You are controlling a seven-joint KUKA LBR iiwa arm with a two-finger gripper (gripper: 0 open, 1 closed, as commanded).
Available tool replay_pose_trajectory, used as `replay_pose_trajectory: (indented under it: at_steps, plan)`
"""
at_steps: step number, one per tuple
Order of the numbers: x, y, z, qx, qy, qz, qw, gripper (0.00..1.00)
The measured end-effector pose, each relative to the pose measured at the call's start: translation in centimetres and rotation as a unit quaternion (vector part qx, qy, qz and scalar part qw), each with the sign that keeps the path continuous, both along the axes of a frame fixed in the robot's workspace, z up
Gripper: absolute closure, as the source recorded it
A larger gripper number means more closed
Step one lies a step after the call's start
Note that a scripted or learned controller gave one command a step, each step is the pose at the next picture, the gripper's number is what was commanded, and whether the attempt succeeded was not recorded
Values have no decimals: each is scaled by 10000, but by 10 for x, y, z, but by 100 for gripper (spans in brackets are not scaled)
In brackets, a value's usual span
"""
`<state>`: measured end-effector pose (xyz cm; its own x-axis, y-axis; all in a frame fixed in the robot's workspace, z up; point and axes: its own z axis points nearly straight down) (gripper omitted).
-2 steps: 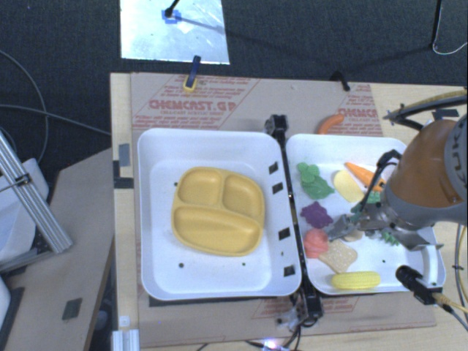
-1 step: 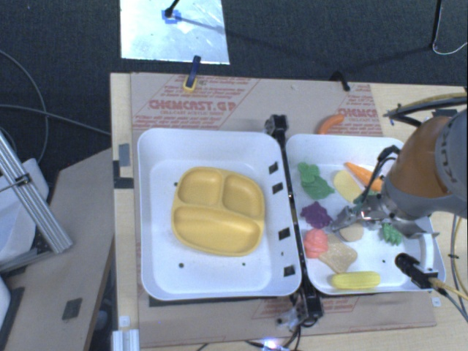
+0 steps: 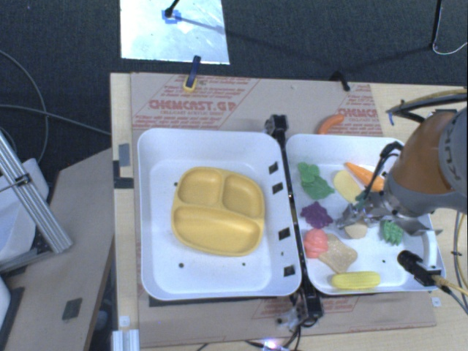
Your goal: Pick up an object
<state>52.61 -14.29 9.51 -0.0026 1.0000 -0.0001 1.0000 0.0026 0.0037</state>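
From my overhead feed I see a tabletop [image 3: 219, 97] covered with printed cardboard on dark carpet, a shiny metal sheet [image 3: 174, 19] at twelve o'clock. Two white bins sit side by side: the left bin [image 3: 157, 218] holds a yellow divided plate [image 3: 217, 210]; the right bin [image 3: 307, 269] holds toy foods. The gripper [image 3: 355, 216] hangs over a beige piece [image 3: 356, 230] near that bin's centre; I cannot tell its grip.
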Motion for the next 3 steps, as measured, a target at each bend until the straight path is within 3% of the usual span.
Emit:
replay_pose_trajectory:
  at_steps: [1,2,3]
  plan:
    - [-4,62,39,10,6,37,10000,100]
    - [-39,130,198,16,-48,52,10000,100]
    - [-29,226,178,18,14,58,10000,100]
